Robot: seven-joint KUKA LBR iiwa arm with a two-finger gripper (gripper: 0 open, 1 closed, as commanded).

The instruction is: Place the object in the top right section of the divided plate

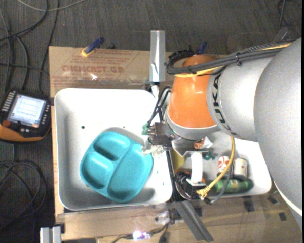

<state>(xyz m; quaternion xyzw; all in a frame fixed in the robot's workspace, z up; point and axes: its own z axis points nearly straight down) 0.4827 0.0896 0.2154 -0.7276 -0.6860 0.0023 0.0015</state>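
From my station I see the two-finger gripper at the right rim of the teal, three-section plastic plate, but I cannot tell its state. The plate lies tilted in the left shallow white bin. Small objects, among them a dark green bottle, sit in the right white bin.

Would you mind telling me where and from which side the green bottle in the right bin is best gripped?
Probably across the middle of the green bottle, coming from above. It lies on its side, lengthwise along the right bin's near edge, so its round body offers two opposite flanks. A yellow cable crosses near its left end, so stay right of that.
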